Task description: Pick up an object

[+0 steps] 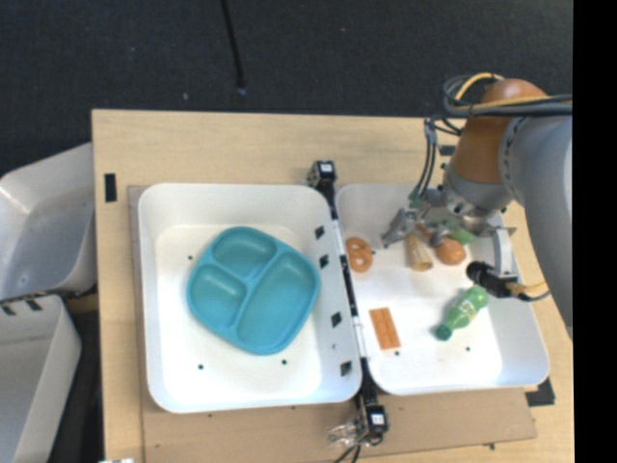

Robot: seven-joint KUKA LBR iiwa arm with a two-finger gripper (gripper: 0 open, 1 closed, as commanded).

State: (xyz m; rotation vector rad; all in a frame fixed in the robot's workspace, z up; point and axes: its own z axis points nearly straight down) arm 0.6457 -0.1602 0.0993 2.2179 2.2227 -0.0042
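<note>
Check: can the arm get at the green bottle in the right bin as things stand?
Probably yes. The green bottle lies on its side on the bare floor of the right bin, apart from the orange card and the items further back. The end effector sits over the same bin, nothing between.
</note>
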